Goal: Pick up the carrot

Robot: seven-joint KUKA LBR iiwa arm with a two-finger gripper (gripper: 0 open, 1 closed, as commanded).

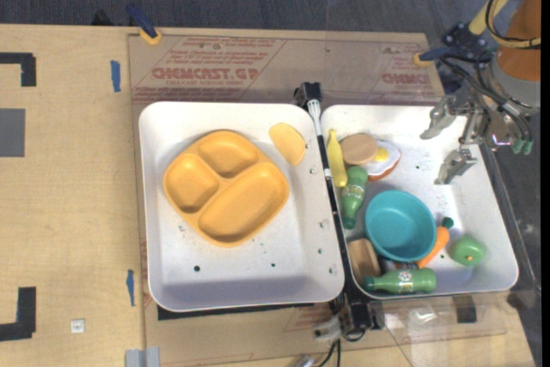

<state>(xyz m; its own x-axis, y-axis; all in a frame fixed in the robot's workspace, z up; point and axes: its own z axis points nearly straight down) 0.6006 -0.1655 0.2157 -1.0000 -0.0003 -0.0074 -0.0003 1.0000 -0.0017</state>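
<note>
Wedging between the teal bowl [399, 224] and green apple [467, 251], the carrot [438, 240] is easily missed. The claw [464, 142] is seen spread apart, clamped on nothing.

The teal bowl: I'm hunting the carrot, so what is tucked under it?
An orange carrot pokes out from under the teal bowl at its lower right rim, beside a green fruit. The rest of the carrot is covered by the bowl.

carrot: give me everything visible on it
The carrot is orange and looks like plastic toy food. Just a short stretch shows, poking out from under the teal bowl at its lower right rim. It lies tilted on the right bin floor, close beside the green pear-like toy. The gripper hangs well above it.
</note>
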